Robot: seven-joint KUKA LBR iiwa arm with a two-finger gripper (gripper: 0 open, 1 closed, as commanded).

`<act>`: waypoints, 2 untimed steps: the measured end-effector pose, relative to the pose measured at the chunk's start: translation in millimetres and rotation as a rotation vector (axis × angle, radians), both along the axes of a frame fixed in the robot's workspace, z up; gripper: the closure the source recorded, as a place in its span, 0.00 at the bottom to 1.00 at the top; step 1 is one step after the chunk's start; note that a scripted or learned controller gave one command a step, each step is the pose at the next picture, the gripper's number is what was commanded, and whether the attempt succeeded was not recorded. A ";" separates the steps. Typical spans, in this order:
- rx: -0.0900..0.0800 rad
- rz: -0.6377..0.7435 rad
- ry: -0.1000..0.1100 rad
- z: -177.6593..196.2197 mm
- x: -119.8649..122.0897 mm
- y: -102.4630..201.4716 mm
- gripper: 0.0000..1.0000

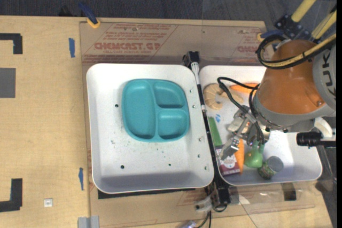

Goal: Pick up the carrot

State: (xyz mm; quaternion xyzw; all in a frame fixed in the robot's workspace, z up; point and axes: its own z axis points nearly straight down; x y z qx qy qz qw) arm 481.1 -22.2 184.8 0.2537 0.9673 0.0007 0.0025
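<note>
While the tool (239, 139) hovers over the carrot (240, 154), finger state indiscernible, centre it along the carrot before descending

The carrot (240, 154) is a small orange piece lying in the right bin (304, 168), toward that bin's front edge and nearer its left wall than its right. It stands roughly lengthwise from back to front, and its upper end is hidden, so its full length cannot be told. Its colour is plain bright orange, with no leaves visible.
</note>
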 end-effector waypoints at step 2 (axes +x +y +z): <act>0.003 -0.112 -0.016 -89.6 6.1 -76.7 0.00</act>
